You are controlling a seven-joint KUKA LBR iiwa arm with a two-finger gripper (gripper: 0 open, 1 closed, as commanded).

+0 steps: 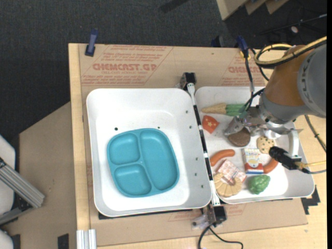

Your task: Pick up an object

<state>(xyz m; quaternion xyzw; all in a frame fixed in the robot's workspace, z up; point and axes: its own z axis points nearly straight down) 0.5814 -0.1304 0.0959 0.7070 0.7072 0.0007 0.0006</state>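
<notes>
As I'm watching, the arm (303, 82) is reaching in from the right.
Its tool (239, 124) is hanging low over the right bin (301, 188), just above the brown patty (239, 138); I cannot tell its grip.

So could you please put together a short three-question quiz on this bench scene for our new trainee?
1. True or false: the blue divided tray lies in the right bin.
2. Which item lies nearest the gripper?
A. the green toy pepper
B. the brown round piece
C. the small carton
3. Fill in: the toy sausage lies just below the red ____.

Key
1. False: it lies in the left bin.
2. B: the gripper hangs right over it, at the right bin's upper middle.
3. Tomato-like piece, near the divider between the bins.
</notes>
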